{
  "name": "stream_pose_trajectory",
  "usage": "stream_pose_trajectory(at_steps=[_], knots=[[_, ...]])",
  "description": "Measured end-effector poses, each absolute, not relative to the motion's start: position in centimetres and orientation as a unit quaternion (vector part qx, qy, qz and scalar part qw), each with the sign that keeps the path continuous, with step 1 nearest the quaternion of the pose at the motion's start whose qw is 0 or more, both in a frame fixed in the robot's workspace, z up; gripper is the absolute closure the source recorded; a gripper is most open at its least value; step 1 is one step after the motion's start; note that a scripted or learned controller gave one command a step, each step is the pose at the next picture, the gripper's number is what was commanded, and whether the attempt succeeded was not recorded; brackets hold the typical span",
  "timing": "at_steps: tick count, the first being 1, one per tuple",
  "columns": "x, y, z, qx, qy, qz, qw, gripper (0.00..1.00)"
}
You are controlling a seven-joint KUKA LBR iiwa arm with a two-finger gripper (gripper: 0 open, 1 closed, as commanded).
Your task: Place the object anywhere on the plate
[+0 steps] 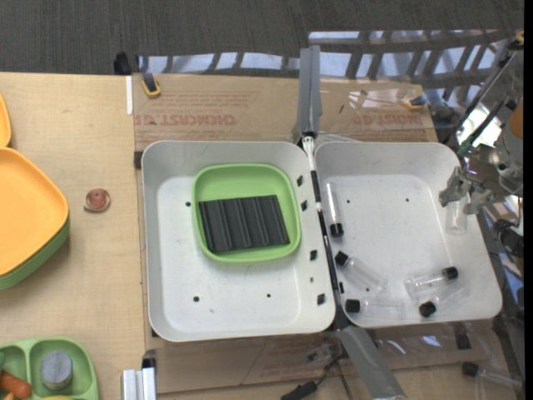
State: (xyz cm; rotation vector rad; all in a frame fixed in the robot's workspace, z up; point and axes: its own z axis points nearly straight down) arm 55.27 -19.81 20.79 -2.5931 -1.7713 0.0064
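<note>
A green square plate (241,173) lies in the left bin (171,265) and bears a dark ridged slab (243,223). In the right bin (391,194) lie several clear vials with black caps: one along the left wall (332,211), one lower left (358,269), and others near the front right (429,282). My gripper (466,198) hangs over the right bin's far right side, well away from the plate. A pale translucent shape (455,217) sits just below it; I cannot tell whether this is a held vial.
A stack of orange plates (29,215) and a small red knob (97,198) sit on the wooden bench to the left. A green compartment tray (42,373) is at the bottom left. Cardboard (216,115) lies behind the bins, and a metal frame (400,52) stands at the back right.
</note>
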Motion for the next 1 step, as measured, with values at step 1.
stream_pose_trajectory(at_steps=[1], knots=[[55.28,-19.82,20.8,-0.826,-0.564,0.0018,0.0,0.0]])
